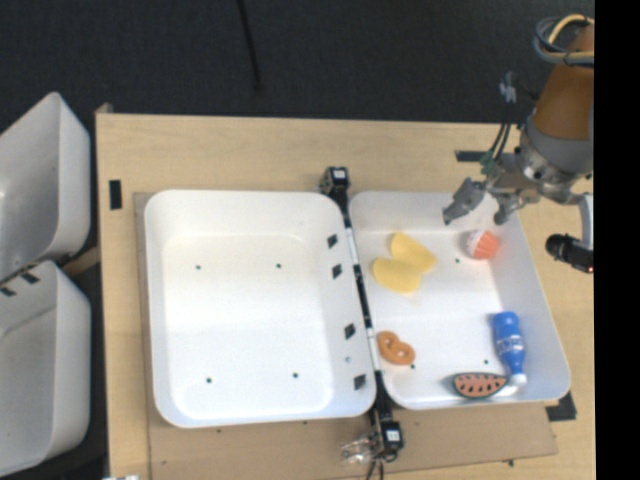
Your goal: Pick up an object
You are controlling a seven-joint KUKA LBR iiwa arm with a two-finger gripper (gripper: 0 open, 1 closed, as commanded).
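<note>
The gripper (483, 204) hangs with its two grey fingers spread wide and nothing between them, poised over the far right part of the right bin (440, 393). Just below and beside the right finger lies the small orange-and-white object (483, 245), the likeliest target, close to the bin's right wall.

The risk, as I judge it, is a miss. The jaws sit a little up and left of the piece, so a straight descent could land one finger on top of it or nudge it against the wall (where a finger has little room to slip in). It also looks small and rounded, so it may squirt out as the fingers close.

It is salmon-orange with a pale end, lying on its side. Well apart from it are two yellow pieces (404, 264), a pretzel (395, 349), a blue bottle (508, 341) and a watermelon slice (479, 385).
</note>
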